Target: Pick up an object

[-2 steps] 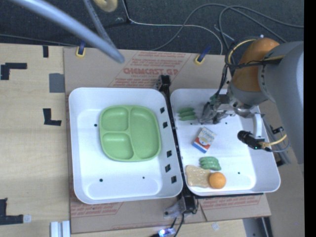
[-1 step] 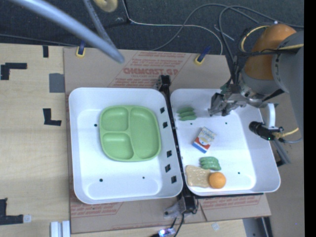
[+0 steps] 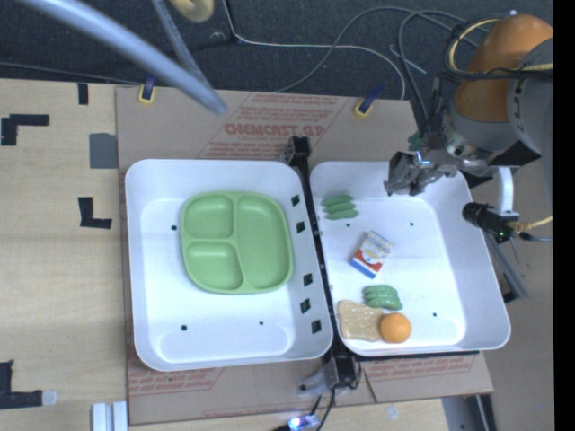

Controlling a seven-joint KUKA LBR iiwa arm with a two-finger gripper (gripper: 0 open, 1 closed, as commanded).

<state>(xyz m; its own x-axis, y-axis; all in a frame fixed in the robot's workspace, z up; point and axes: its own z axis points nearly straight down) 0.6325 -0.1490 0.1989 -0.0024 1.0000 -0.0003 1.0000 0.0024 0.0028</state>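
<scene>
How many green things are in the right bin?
2. One green item lies near the right bin's upper left corner, by the divider. The other green item lies lower, just above the orange ball. No other green shows there.

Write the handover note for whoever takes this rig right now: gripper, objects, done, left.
Gripper: over the far edge of the right white bin, nothing seen between its fingers.
Right bin holds: ridged green piece, small white carton with red and blue print, dark green leafy piece, tan bread-like slice, orange ball.
Left white bin holds the green divided plate.
Done: nothing picked up.
Left: lower onto one object, grasp, lift.
</scene>
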